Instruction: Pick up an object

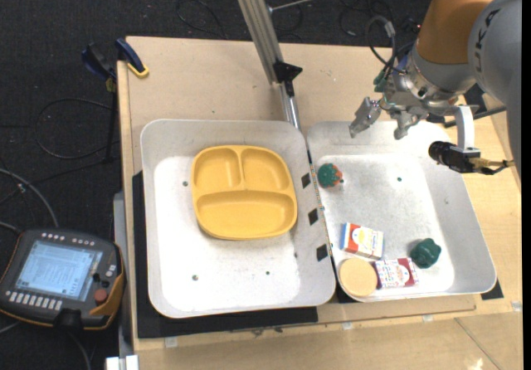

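Objects all sit in the right bin (465, 219): small green-and-orange toy (329, 175) near its upper-left corner, white-and-orange carton (362, 240) lower down, tan round disc (358, 276) at the bottom-left corner, red-and-white packet (395, 274) touching the disc's right side, dark green lump (426, 253) just right of that. Left bin (166, 277) holds a yellow divided plate (245, 192). I see the gripper (384, 121) above the right bin's far edge, fingers spread apart, nothing between them. Teach pendant (58, 279) lies on the floor at lower left.
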Controlling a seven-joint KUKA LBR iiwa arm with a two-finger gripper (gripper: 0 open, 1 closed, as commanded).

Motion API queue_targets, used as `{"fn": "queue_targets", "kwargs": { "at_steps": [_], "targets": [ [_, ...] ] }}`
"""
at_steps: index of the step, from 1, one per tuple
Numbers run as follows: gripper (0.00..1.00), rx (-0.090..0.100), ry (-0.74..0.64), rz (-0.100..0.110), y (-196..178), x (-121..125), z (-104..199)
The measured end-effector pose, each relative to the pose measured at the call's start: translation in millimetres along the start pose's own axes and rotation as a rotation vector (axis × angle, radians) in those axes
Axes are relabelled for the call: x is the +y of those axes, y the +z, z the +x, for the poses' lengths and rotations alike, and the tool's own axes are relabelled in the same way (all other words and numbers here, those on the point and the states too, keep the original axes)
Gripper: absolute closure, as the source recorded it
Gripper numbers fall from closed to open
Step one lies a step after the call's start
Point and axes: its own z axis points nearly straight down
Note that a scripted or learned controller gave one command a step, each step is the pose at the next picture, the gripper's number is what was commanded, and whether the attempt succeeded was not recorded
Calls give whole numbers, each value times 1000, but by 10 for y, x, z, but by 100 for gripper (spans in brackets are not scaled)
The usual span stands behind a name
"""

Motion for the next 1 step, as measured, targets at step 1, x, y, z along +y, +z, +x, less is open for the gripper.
{"fn": "queue_targets", "kwargs": {
  "at_steps": [1],
  "targets": [
    [0, -1, -1, -1, -3, 4, 0]
  ]
}}
